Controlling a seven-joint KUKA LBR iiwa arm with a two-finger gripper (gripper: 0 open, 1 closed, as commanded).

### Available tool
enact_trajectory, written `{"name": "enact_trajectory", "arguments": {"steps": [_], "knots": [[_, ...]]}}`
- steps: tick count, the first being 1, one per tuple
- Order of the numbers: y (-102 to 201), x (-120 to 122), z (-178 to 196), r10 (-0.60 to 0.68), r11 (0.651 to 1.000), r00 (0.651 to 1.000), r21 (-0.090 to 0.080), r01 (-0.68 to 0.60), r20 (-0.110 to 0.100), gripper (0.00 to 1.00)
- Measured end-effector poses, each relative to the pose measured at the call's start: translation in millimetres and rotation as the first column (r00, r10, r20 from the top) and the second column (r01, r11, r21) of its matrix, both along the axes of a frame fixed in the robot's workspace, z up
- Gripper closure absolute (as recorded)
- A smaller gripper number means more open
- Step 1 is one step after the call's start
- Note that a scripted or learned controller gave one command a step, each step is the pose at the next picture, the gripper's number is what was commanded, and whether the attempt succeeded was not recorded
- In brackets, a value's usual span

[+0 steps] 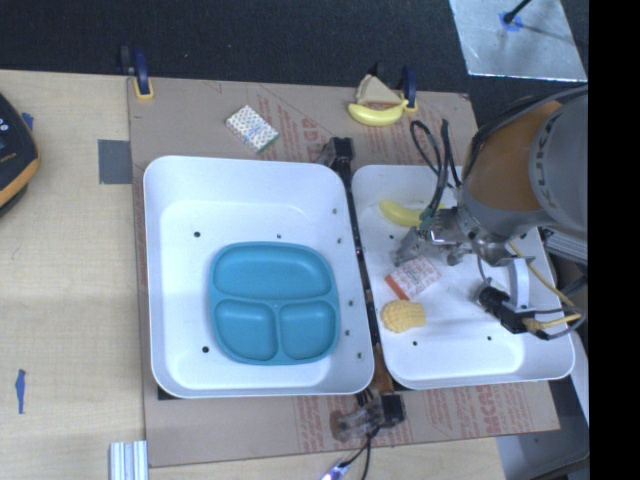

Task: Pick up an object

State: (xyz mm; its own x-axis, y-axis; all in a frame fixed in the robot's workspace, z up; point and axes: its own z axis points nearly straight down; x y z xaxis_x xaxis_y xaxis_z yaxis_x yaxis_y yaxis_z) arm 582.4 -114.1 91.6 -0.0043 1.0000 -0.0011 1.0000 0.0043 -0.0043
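Yellow banana (400, 211) is seen by right bin's (480, 368) far-left corner, just left of gripper (428, 236), long axis approx. along far edge. Jaw state: cannot be told.

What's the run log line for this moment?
grey arm's gripper: over right white bin | nearest: red-and-white packet | grasp: unconfirmed

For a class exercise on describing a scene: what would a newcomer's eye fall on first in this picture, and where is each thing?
The blue divided tray stands out most, lying alone in the left white bin. Next comes the grey arm with its orange band, reaching from the right over the right white bin, which holds a yellow banana, a red-and-white packet and a yellow corn-like toy. A second banana lies on the bench beyond the bins.
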Motion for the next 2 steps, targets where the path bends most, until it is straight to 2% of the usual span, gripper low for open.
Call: {"name": "enact_trajectory", "arguments": {"steps": [1,2], "knots": [[19,-40,0,0.000,1.000,1.000,0.001,0.000,0.000,0.00],[18,-40,10,0.003,1.000,1.000,-0.001,-0.003,-0.001,1.00]]}}
